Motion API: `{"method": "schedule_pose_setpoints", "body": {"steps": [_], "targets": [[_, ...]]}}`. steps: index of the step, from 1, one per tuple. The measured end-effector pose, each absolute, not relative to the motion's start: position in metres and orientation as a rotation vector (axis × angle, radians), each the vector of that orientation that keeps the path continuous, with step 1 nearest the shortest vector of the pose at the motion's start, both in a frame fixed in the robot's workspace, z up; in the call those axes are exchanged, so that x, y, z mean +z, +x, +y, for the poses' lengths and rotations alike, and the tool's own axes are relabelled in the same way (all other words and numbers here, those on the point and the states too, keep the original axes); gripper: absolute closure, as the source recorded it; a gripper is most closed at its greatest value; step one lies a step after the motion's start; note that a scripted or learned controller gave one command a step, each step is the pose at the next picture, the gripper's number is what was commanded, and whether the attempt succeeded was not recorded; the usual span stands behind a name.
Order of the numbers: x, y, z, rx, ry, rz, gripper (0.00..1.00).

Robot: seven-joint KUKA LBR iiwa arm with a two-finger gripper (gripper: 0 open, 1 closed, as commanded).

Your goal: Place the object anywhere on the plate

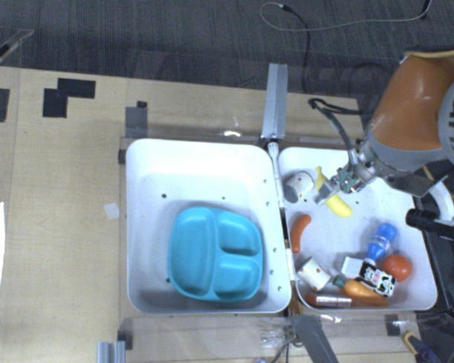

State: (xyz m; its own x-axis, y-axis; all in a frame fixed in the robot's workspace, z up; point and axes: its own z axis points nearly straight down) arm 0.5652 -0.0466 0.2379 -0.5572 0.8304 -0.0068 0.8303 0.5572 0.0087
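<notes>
The robot's gripper (335,185) hovers at a yellow banana-shaped toy (339,206) in the right white bin (423,299), finger state impossible to tell, while the blue divided plastic plate (213,253) in the left bin awaits its delivery.

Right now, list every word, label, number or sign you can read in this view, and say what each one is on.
"UK": grey letters on the white part of the arm at the right edge, cut off by the frame.
The black and white printed pack in the right bin: pattern too small and blurred to read.
The black blocks on the bench: shapes, no text.
</notes>
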Motion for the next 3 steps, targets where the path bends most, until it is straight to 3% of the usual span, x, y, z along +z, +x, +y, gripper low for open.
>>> {"method": "schedule_pose_setpoints", "body": {"steps": [1,2,3], "targets": [[0.183,0.532,0.023,0.0,1.719,2.63,1.0],[0.183,0.511,0.081,0.0,1.536,2.741,1.0],[0.183,0.511,0.081,0.0,1.537,2.74,0.0]]}}
